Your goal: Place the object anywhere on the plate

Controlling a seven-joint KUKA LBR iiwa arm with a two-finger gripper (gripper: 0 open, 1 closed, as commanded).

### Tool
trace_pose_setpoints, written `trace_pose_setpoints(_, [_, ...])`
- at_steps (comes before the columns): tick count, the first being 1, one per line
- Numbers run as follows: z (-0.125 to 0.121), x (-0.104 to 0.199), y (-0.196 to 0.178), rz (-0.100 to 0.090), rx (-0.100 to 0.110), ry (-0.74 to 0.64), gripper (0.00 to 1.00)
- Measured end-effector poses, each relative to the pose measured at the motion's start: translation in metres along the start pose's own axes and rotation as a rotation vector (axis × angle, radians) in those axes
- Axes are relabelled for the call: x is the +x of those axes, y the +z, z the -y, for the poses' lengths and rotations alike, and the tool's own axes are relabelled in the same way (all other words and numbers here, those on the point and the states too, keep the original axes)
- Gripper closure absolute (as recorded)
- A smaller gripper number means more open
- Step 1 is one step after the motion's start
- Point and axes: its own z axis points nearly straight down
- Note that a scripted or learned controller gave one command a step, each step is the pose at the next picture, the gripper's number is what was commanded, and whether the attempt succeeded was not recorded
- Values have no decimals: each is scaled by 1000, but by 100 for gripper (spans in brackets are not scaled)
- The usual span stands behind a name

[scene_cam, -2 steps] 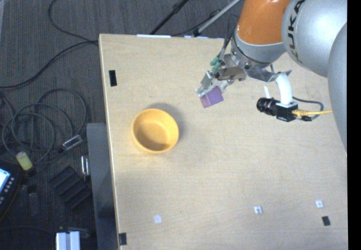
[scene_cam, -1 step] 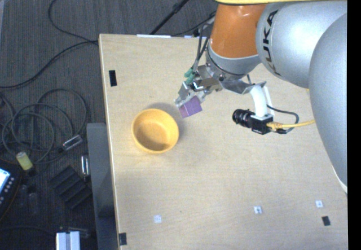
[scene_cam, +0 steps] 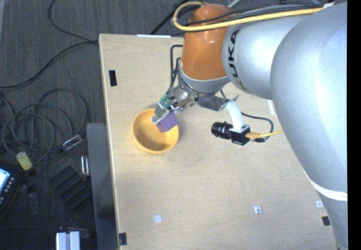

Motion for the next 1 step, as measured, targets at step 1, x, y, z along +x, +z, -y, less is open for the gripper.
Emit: trace_pose_setpoints(1, [0, 0, -1, 0, -2, 0, 0])
